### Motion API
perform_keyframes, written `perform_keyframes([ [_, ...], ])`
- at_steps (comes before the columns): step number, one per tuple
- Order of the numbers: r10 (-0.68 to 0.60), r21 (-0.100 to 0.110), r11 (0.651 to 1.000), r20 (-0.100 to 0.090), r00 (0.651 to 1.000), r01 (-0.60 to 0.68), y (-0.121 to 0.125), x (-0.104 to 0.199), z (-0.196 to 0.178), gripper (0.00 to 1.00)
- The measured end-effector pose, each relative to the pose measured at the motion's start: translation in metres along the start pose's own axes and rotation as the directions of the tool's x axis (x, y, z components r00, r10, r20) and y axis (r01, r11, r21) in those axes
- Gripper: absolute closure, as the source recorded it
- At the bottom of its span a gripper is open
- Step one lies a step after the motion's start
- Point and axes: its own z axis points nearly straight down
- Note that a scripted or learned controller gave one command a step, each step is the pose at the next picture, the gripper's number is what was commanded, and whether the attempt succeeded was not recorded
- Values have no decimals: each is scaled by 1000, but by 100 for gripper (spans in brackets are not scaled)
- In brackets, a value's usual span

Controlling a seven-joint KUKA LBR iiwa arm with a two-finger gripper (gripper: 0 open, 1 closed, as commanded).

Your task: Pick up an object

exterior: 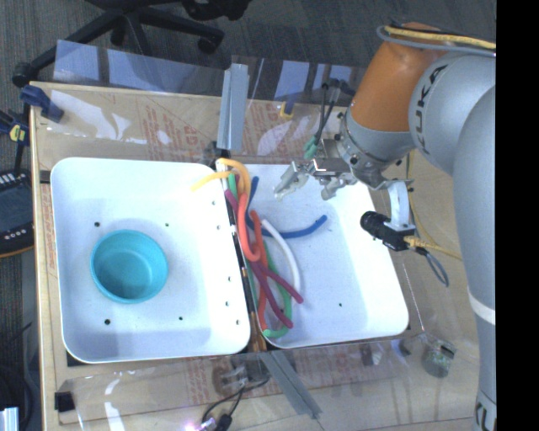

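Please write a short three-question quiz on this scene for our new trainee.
1. True or false: the blue bowl sits in the right bin.
2. Where does the bundle of cords lie?
A. Along the right bin's left side, by the divide between the bins
B. Inside the bowl
C. On the floor
3. Fill in: the hand hovers over the ___ bin.

Key: 1. False, it sits in the left bin. 2. A. 3. Right, near its far edge; its fingers look spread with nothing between them.

Two white bins (67,181) side by side on plywood bench (152,118); office chair base (160,25) beyond.
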Motion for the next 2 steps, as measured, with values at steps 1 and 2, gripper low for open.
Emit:
perform_keyframes([
  [1,-127,-6,992,9,992,127,13,15,112,0],
  [2,-132,-26,991,16,991,133,1,-1,153,0],
])
